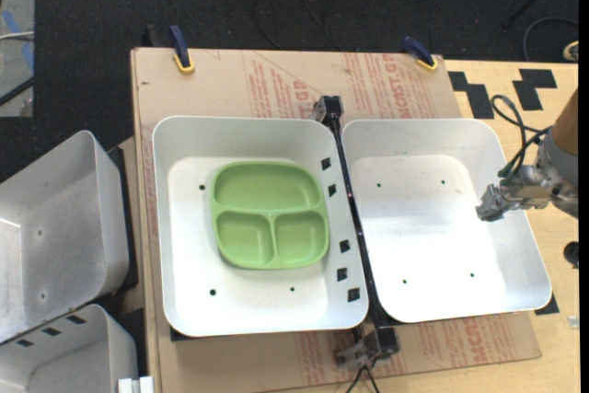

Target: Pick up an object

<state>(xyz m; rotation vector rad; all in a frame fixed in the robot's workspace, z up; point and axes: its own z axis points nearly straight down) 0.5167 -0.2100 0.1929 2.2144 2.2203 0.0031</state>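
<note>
A light green divided plate with three compartments lies flat in the left white bin. My gripper hangs over the right edge of the right white bin, far to the right of the plate. Nothing is visible between its tips, which look small and dark from this angle. The grey arm reaches in from the right edge of the view.
A black divider strip runs between the two bins. Blue-and-yellow clamps hold the cardboard-covered bench at the back. Spare white bins sit off the bench at the left. Cables lie on the dark floor behind.
</note>
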